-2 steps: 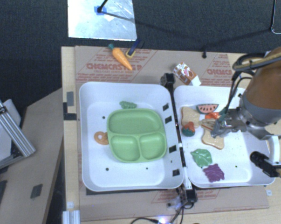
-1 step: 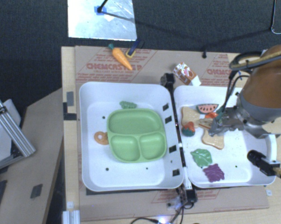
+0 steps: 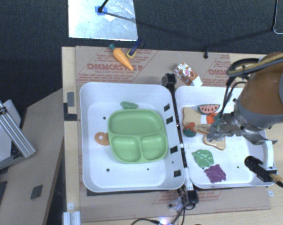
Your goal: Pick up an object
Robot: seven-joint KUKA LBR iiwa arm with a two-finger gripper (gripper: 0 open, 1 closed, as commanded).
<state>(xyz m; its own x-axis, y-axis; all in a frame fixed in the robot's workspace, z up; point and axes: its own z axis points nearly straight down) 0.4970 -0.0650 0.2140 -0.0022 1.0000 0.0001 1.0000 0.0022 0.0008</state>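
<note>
Gripper [image 3: 215, 131] hangs low in the right white bin [image 3: 235, 178], over the tan toast-shaped toy [image 3: 215, 142]; whether its jaws are parted or closed cannot be told. Green leaf toy [image 3: 203, 157] lies just below the toast.

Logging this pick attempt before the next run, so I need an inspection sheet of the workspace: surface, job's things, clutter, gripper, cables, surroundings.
Surface: two white bins side by side on a cardboard-covered bench; left bin, right bin.
Job's things: right bin holds a watermelon slice, green leaf, purple grapes, tan toast piece and small orange and teal pieces by the gripper. Left bin holds a green divided plate, a pretzel and a small green piece.
Clutter: carrot and a wrapped snack on the bench behind the bins.
Gripper: gripper low over the toast piece; grasp not discernible.
Cables: black cable looping along the arm.
Surroundings: dark carpet, a foil-like sheet, metal frame at left.
</note>
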